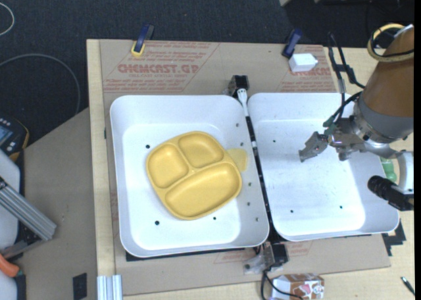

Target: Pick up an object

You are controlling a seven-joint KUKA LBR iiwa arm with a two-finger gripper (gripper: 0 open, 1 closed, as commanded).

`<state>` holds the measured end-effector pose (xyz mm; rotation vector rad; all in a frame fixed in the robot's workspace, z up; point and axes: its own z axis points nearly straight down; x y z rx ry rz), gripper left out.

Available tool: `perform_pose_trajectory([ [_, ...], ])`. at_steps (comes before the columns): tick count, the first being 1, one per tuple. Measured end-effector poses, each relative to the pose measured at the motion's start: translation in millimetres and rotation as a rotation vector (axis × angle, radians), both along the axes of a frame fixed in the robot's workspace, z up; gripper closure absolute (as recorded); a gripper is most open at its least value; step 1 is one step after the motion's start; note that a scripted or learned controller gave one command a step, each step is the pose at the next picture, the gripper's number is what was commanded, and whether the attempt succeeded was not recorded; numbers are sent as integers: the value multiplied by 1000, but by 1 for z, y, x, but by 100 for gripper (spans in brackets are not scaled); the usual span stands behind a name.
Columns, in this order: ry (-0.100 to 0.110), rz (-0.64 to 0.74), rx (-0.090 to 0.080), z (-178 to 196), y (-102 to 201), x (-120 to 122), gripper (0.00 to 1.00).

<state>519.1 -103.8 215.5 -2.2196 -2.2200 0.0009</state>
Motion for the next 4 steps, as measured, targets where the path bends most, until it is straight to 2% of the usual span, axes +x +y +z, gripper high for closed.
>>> perform_pose_trajectory([
  [1,-12,9,3,103,84,-39,0],
  [2,-22,3,0,316,110,-35,0],
  [3,-7,7,1,320,179,-40,0],
  [4,-11,2,-1,331,175,-39,100],
])
